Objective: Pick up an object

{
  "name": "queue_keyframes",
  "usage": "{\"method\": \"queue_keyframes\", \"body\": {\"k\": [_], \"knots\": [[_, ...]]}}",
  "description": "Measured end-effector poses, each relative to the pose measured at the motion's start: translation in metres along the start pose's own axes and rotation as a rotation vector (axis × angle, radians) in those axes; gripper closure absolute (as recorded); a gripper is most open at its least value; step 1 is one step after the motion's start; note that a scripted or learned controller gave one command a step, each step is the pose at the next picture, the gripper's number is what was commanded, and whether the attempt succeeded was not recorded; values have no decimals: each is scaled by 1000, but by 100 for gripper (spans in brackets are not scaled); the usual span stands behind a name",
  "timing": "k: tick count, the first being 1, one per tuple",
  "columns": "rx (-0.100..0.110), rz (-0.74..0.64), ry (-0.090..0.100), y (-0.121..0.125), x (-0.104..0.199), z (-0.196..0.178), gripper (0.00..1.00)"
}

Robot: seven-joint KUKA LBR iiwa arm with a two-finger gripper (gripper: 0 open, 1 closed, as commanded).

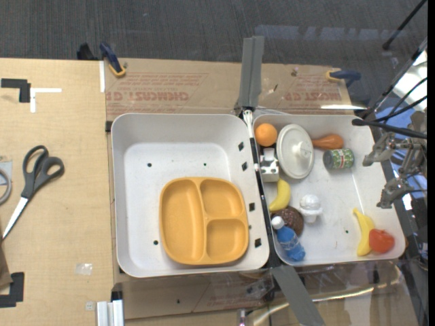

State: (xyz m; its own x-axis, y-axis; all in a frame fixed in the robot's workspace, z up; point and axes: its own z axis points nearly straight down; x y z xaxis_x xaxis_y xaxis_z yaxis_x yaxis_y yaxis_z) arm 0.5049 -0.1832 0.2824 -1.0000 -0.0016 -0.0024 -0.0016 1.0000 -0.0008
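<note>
While your arm sits at the frame's right edge, outside the right bin (343, 250), its claw (394, 165) hangs over that bin's rim; I cannot tell its state. You see a smooth round orange (266, 134), a domed white lid (295, 151), a green can (338, 159) and curved yellow bananas (280, 196) there. A glossy yellow divided tray (203, 220) fills the left bin (136, 182).
</note>
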Motion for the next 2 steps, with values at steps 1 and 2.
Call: {"method": "queue_keyframes", "body": {"k": [1,2], "knots": [[0,83,1,-35,-46,109,0],[8,102,-23,-41,-94,167,0]]}}
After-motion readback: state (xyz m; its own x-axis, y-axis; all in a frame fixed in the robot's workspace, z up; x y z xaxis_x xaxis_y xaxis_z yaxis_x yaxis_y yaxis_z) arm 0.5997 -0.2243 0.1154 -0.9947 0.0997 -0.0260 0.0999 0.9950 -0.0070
